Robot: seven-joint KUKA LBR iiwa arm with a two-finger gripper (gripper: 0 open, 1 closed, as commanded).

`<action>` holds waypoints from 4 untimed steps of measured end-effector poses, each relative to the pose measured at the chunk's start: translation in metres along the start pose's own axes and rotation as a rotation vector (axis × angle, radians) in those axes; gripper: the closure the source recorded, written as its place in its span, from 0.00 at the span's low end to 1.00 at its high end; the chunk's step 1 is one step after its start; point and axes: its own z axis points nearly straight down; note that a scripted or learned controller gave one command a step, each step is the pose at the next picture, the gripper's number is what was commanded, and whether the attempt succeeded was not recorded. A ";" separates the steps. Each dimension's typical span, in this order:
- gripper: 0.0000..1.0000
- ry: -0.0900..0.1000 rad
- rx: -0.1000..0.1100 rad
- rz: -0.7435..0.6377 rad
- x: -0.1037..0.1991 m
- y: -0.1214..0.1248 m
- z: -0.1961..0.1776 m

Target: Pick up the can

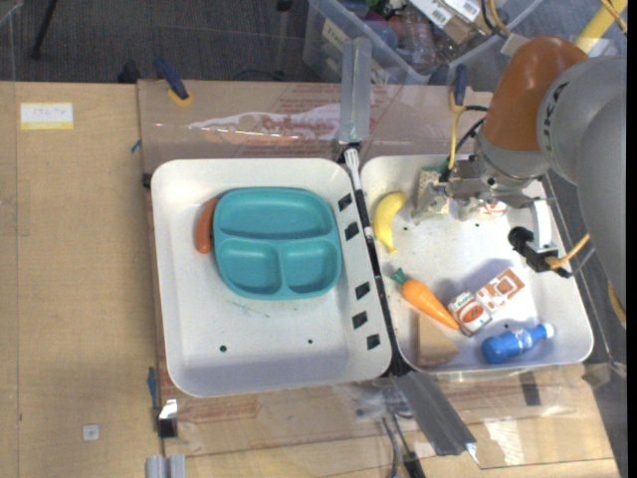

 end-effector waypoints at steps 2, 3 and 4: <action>0.00 0.002 -0.013 -0.094 -0.082 -0.136 0.010; 0.00 -0.006 -0.020 -0.075 0.014 -0.171 0.011; 0.00 -0.001 -0.006 -0.018 -0.088 -0.128 -0.088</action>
